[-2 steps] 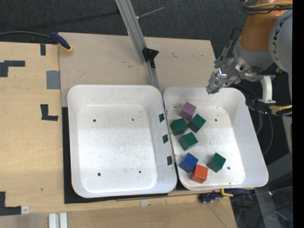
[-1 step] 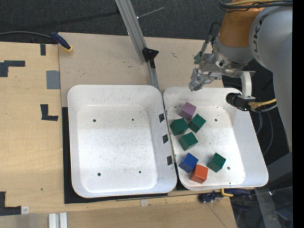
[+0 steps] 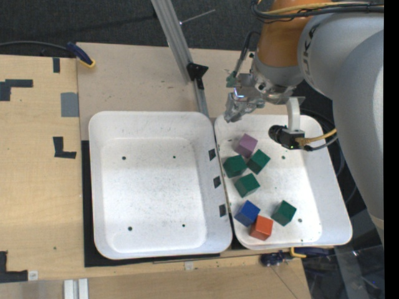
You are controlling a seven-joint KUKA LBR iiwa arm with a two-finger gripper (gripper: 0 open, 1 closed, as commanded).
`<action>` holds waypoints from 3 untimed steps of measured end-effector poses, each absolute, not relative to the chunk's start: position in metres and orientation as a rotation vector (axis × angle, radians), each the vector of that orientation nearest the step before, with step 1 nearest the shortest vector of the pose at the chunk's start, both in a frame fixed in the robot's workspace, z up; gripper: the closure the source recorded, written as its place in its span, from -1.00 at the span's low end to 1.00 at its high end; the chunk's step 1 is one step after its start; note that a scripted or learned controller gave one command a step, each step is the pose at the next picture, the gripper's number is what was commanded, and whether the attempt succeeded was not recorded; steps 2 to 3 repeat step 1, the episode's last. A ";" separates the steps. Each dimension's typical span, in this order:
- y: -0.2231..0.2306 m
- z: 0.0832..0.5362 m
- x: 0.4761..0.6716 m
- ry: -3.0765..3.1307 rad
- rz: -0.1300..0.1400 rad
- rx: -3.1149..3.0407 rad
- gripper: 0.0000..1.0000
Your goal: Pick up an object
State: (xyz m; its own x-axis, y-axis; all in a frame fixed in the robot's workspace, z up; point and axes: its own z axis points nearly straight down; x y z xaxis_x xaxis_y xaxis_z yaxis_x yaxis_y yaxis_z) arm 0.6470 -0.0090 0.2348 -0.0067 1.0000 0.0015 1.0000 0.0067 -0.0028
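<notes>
My gripper [image 3: 234, 114] hangs over the far left corner of the right bin [image 3: 324, 185], above and behind the blocks. Nothing shows between its fingertips. A purple block [image 3: 247, 145] lies just in front of it. Three green blocks [image 3: 235, 165] [image 3: 259, 161] [image 3: 247, 184] cluster beside and below the purple one. Toward the bin's front lie a blue block [image 3: 247, 212], an orange block [image 3: 262, 227] and another green block [image 3: 284, 212].
The left bin [image 3: 106, 185] sits beside the right one, sharing a raised middle rim. A slanted metal rail [image 3: 177, 39] runs down to the bins' far junction. The grey arm fills the upper right.
</notes>
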 end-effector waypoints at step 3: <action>0.047 0.243 0.654 -2.228 -0.002 -2.212 1.00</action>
